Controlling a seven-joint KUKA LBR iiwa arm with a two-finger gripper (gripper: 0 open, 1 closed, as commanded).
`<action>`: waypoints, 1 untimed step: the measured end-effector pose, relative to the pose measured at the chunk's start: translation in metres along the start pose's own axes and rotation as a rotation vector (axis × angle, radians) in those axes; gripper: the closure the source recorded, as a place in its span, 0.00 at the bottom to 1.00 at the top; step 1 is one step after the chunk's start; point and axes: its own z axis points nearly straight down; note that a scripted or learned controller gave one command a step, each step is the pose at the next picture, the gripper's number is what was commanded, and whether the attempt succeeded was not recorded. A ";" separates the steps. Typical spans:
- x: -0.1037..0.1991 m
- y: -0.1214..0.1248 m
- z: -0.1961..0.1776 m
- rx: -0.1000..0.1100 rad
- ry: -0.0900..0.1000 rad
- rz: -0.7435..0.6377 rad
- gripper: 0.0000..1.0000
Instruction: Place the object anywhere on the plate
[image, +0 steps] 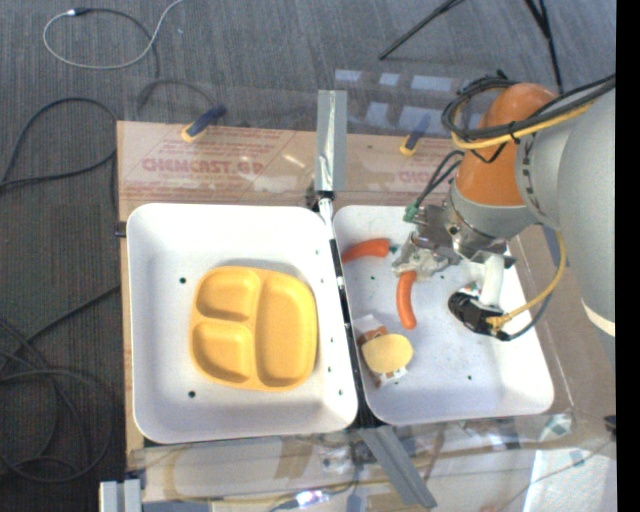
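Over the right bin (520, 385), the gripper (428, 252) hangs between two orange sausage-like pieces (405, 300); whether it grips anything cannot be told. A pale round object (386, 352) lies nearby. Across the divider, the yellow sectioned plate (256, 326) awaits delivery in the left bin (150, 300).

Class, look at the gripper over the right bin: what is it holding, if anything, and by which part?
It cannot be told. The gripper hangs beside two orange sausages, with nothing visibly between its fingers.
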 end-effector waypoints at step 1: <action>0.050 -0.068 -0.032 0.001 -0.002 -0.110 1.00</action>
